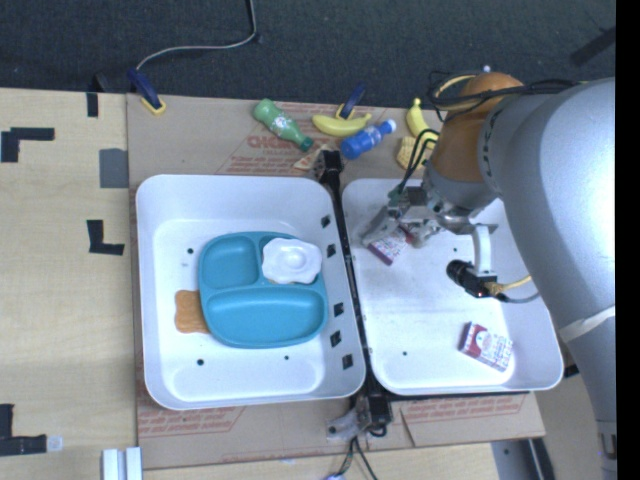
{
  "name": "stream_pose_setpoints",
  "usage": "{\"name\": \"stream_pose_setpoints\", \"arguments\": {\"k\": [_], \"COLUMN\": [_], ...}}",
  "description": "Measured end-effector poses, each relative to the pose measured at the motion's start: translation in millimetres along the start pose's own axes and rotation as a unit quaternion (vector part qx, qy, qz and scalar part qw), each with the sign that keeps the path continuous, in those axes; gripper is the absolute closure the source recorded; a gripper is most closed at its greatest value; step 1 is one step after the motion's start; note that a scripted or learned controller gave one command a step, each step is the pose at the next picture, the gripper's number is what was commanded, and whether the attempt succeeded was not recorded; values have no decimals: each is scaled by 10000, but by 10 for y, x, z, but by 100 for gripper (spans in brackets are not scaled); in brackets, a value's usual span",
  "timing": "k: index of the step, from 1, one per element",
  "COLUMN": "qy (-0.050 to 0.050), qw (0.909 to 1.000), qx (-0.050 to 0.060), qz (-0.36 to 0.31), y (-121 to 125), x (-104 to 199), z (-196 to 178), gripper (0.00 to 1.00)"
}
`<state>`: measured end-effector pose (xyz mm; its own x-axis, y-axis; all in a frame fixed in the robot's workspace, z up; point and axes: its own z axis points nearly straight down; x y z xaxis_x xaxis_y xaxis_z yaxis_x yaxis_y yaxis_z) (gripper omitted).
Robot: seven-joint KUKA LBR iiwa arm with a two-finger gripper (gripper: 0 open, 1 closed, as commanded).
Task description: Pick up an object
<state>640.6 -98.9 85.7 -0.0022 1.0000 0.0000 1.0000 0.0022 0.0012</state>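
In the right bin [520,363], seen from the camera above the tabletop [60,208], the tool [400,223] hung low over that bin's upper left part, just beside the divider shared with the left bin [160,298]. Directly under it lay a small dark reddish packet [382,250], seemingly touching the tool's lower end. Whether the tool was released or clenched could not be told, since its tip was a blur of grey metal and cable. The packet seemed to rest on the bin floor, so nothing was clearly grasped.

Toward the right bin's lower corner, well apart from the tool, lay a red and white carton [486,346]. A black cable connector [468,276] hung between the two.

The likeliest failure, as I judged it, was a miss: the packet looked flat and thin, so the tool might close above it or push it sideways against the divider instead of trapping it. A shallow grip on one edge could let it slip out on lifting. The dangling connector might also drag across the bin floor.

In the left bin sat a blue divided plate [262,298] with a white fried-egg toy [291,260] on its upper edge and a tan slice [186,311] tucked at its left side.
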Motion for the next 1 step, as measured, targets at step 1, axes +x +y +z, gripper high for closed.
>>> {"name": "stream_pose_setpoints", "arguments": {"k": [1], "qy": [-7], "qw": [10000], "qx": [34], "qz": [-1], "y": [-15], "x": [-7], "z": [-91], "gripper": [100]}}
